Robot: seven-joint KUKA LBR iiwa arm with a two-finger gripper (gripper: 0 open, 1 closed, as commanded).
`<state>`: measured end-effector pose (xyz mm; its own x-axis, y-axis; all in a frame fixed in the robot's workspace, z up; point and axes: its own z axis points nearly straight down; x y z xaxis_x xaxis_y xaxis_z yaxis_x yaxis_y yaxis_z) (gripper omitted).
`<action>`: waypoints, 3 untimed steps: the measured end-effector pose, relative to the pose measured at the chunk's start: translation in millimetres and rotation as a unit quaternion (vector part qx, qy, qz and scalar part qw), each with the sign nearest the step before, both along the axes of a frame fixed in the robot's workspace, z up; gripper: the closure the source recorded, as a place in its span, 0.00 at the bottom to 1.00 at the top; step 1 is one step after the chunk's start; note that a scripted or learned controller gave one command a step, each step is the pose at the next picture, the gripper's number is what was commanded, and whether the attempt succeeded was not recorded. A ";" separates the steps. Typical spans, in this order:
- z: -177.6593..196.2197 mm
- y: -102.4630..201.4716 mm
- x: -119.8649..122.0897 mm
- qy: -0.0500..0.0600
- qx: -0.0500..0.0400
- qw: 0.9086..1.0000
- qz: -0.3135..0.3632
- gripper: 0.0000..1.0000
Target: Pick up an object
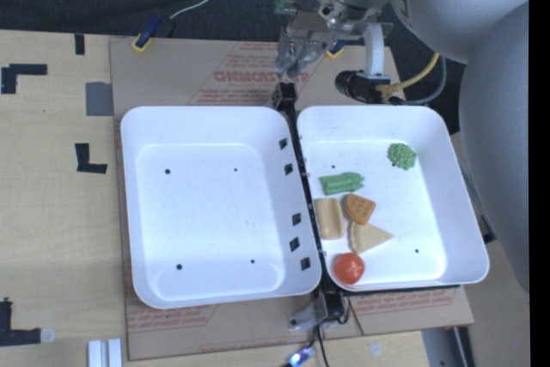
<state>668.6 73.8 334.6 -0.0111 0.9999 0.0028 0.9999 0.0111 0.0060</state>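
The right white bin (430,129) holds several toy foods. A green broccoli piece (401,155) lies near its far right. A green pod (342,182) lies mid-bin, with a tan bread piece (328,217), an orange-brown piece (359,208) and a pale wedge (369,237) just in front of it. A red tomato (348,268) sits at the near edge. My gripper (293,64) hangs high above the bins' far edge, over the seam between them, apart from every object. Nothing shows between its fingers.
The left white bin (142,133) sits beside the right one on a cardboard sheet (223,73). Black clips (296,219) run along the seam between the bins. The grey arm (481,4) fills the upper right. Cables (378,86) lie behind the right bin.
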 end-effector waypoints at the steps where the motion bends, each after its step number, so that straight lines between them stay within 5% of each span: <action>1: 148.5 117.6 -1.7 -0.006 0.003 1.000 0.002 1.00; 3: 131.5 0.9 -0.3 0.004 -0.002 1.000 -0.008 1.00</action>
